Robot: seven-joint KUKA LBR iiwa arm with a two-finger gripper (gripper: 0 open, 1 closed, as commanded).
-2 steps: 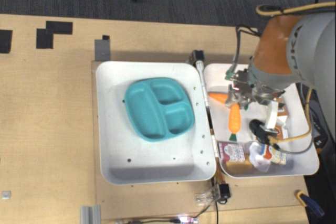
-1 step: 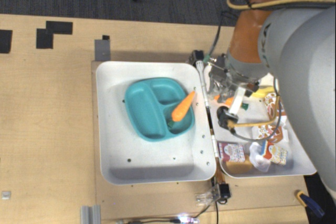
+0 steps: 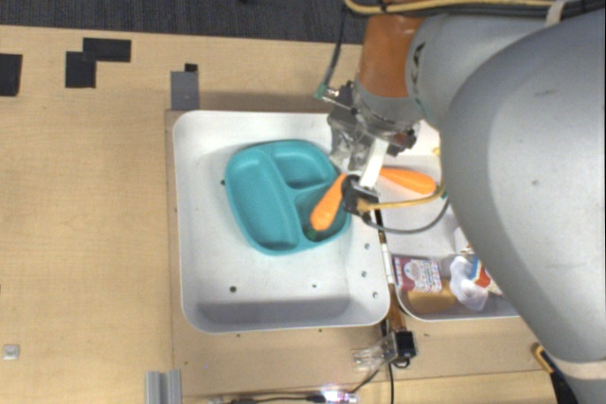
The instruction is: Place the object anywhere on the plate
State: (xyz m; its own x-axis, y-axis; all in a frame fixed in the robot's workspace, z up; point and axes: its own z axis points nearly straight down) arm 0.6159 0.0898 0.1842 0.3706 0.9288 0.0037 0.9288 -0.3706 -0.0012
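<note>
Resting on the plate (image 3: 258, 196) rim — carrot (image 3: 328, 206) just beside the claw (image 3: 348, 173).

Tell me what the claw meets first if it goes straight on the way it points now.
Most likely the orange carrot, which lies just below the claw, across the right rim of the teal divided plate. The plate would come next. Depth is unclear from this slanted view.
</note>
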